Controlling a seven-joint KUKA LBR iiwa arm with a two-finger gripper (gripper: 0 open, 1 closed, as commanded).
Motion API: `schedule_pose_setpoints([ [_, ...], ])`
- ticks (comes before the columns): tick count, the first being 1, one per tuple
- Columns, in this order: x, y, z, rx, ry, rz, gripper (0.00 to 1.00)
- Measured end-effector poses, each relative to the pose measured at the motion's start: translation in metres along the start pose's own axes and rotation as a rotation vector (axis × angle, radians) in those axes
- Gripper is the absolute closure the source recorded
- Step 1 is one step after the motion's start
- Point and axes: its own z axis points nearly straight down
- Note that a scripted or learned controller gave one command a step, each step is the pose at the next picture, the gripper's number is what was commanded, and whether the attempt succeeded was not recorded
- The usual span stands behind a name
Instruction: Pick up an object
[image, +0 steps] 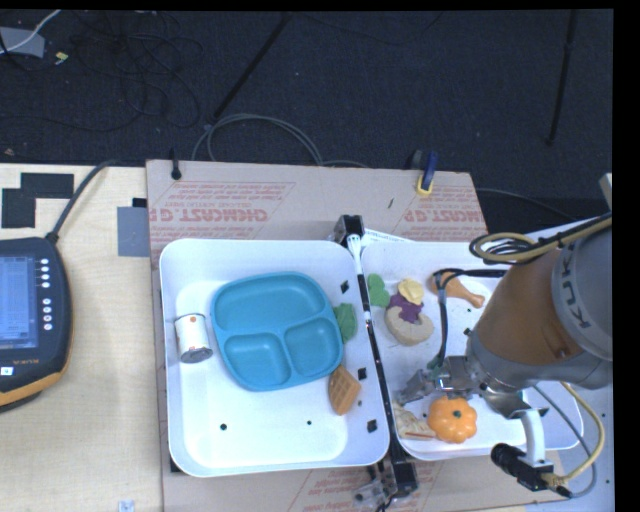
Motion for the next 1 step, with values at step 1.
schedule_pose_setpoints([
  [1, -0.0472, 0.0868, -0.0478, -0.014, -0.008, 0.000, 0.00],
])
